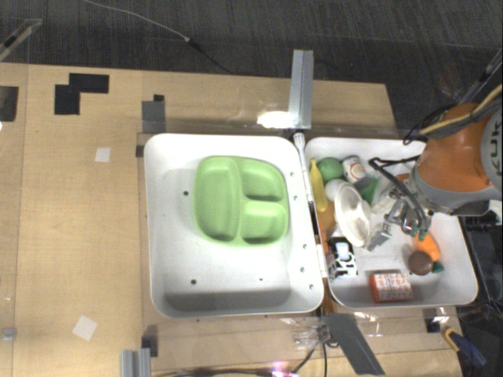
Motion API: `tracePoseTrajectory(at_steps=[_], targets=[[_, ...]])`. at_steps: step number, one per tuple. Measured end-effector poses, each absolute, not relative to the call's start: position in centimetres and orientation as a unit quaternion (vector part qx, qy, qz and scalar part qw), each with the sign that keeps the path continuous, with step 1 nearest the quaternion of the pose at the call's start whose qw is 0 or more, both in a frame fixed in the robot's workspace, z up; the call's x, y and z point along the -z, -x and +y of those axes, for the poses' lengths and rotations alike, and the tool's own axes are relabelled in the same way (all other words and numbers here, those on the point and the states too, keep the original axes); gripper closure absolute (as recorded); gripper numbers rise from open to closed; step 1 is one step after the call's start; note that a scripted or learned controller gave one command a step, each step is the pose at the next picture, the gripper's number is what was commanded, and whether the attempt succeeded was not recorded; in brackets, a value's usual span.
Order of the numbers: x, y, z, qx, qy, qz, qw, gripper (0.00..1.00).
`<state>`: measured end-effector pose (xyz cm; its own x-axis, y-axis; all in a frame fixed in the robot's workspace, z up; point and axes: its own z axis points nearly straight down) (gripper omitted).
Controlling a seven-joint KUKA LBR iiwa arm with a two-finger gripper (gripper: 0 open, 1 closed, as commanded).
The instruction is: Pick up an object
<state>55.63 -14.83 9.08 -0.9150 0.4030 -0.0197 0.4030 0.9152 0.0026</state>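
In the right bin (464, 285), I have the hand (393, 225) low beside the white cup (351, 214); I cannot tell its state. I'd centre on the cup's rim before lifting, avoiding neighbours.

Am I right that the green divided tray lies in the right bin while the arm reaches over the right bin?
Not quite: the camera view shows the green divided tray in the left bin, alone. The arm does reach over the right bin.
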Motion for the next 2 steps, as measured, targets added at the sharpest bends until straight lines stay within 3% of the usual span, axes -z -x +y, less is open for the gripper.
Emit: tracePoseTrajectory(at_steps=[1,2], targets=[[-9.1,-51.3,-19.5,0.0007,-0.252,0.968,0.010,0.00],[-9.2,-49.7,-19.8,-0.0012,-0.274,0.962,0.015,0.00]])
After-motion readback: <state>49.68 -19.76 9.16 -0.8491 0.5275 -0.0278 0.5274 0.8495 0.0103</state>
